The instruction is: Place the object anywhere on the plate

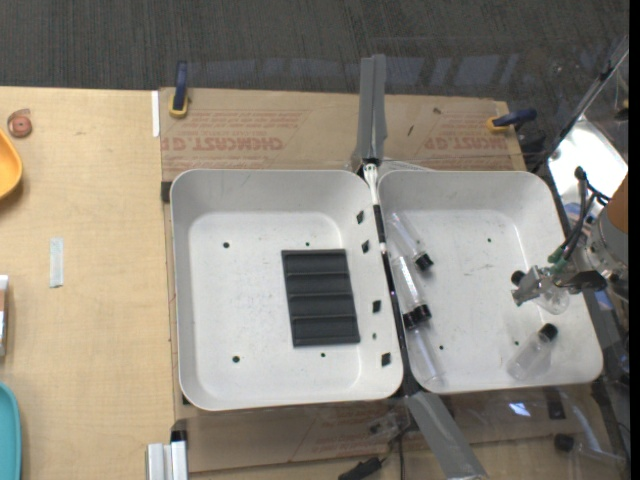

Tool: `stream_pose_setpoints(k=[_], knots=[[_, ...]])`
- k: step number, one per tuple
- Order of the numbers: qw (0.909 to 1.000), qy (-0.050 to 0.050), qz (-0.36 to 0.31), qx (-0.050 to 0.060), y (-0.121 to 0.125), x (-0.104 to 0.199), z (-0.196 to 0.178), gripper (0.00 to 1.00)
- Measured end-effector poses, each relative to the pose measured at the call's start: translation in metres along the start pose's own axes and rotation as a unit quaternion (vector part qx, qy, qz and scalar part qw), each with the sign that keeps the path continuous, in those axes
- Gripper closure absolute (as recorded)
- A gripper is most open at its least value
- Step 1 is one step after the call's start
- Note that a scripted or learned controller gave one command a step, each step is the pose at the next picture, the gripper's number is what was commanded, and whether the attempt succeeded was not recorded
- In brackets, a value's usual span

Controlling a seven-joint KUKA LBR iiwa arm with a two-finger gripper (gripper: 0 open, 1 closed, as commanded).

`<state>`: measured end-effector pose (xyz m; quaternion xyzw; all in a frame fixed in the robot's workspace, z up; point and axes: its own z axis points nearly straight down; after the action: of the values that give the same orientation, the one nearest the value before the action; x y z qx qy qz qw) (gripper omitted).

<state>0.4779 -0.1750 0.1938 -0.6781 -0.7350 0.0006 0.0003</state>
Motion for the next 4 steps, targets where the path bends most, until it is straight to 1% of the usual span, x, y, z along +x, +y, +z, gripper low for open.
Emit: stream_pose_setpoints(k=[1, 2, 3, 4], knots=[[0.9985, 0.0, 0.054, 0.001, 0.007, 0.091, 0.004, 1.0], [0.9957, -0.001, 0.092, 0.002, 0.035, 0.15, 0.004, 1.0], [0.9988, -0.001, 0.048, 0.002, 0.04, 0.223, -0.005, 1.0], [0.9957, -0.002, 0.092, 0.002, 0.059, 0.285, -0.012, 1.0]])
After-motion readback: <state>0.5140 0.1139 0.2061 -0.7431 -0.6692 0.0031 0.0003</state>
